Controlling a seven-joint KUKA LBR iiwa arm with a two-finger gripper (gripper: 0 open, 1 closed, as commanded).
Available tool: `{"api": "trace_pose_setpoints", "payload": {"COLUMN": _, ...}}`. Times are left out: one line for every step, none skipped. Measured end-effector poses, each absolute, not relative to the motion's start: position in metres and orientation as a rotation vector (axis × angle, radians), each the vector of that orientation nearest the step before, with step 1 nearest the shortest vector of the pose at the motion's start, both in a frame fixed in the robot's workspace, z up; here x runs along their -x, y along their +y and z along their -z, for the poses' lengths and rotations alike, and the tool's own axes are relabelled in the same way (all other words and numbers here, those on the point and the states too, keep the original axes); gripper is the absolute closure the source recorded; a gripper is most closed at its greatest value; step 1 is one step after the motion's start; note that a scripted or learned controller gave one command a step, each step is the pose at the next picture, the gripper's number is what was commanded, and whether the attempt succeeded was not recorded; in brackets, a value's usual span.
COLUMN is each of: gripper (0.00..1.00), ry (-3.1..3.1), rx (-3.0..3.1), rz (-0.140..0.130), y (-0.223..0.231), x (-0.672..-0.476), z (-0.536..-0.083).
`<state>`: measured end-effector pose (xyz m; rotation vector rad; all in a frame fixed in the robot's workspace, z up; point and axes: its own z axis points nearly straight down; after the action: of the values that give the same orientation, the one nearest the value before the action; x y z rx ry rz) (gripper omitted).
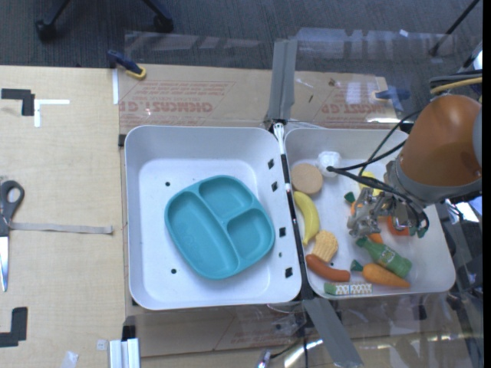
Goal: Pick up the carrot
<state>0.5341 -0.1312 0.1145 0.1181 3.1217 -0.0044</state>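
Mirrored red lettering on the cardboard sheet beyond the left bin, too reversed and blurred to read. Small white strip with dark print below the gripper, against the near wall of the right bin; print not legible.

Gripper low in the middle of the right bin, under the orange band; whether open or closed cannot be told from the tangle of metal and cables, and nothing seen between its tips.

Carrot just below and slightly right of the gripper, lying flat near the bin's front edge, touching or almost touching the green bottle, which lies between carrot and gripper. Little free room there: front wall just beyond the carrot.

Left of the gripper: banana, corn cob, sausage, round biscuit-coloured disc. White cup-like piece up-left. Red and orange item just right of the gripper.

Far left, in the other bin: blue divided plate. Scissors on the bench edge.
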Motion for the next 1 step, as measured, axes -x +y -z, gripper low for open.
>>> {"api": "trace_pose_setpoints", "payload": {"gripper": 0.00, "ry": 3.122, "rx": -0.118, "rz": 0.004, "y": -0.1311, "x": -0.5341, "z": -0.1145}}
